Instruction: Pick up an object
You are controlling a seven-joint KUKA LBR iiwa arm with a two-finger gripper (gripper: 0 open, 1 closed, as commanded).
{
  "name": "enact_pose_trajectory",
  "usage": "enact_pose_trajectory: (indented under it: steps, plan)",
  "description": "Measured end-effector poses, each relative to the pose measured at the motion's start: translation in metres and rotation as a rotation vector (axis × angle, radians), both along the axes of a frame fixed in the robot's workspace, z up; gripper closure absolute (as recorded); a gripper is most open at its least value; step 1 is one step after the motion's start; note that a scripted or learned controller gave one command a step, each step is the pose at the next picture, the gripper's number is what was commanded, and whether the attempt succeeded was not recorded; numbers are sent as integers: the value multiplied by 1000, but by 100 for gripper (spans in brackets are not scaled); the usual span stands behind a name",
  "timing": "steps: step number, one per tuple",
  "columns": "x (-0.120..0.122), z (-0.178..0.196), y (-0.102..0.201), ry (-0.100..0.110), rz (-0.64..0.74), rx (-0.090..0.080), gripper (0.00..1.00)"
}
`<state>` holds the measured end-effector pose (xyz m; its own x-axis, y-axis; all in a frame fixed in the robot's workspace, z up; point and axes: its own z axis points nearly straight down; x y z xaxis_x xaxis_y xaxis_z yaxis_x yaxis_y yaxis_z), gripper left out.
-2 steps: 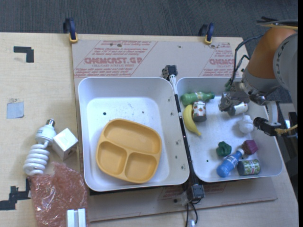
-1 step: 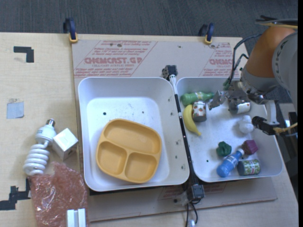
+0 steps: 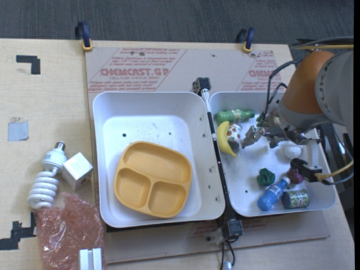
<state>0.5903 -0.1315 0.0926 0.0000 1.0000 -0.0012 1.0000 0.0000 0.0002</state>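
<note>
The right bin (image 3: 247,193) holds several small objects. Along its left side lie a green bottle (image 3: 234,115), a yellow banana (image 3: 224,139) and a small white toy with red marks (image 3: 234,133). Toward the front are a dark green lump (image 3: 266,178), a blue bottle (image 3: 273,193), a green can (image 3: 296,198) and a dark purple piece (image 3: 296,173). A white object (image 3: 291,149) lies partly under the arm. My gripper (image 3: 251,136) hangs over the bin just right of the white toy, open, with nothing between its fingers.
The left bin (image 3: 107,151) holds a yellow divided tray (image 3: 153,178). On the bench to the left lie a spiral light bulb (image 3: 46,179), a white cube (image 3: 77,168) and a reddish mesh bag (image 3: 70,229). Black cables (image 3: 332,173) trail by the right bin's edge.
</note>
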Motion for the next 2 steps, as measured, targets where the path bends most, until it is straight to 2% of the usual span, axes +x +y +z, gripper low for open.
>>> enact_pose_trajectory:
  steps: [1, 2]
  plan:
    - [46, 2, 30, -4, -1, -8, 0]
    - [68, 2, 31, 1, -2, -11, 0]
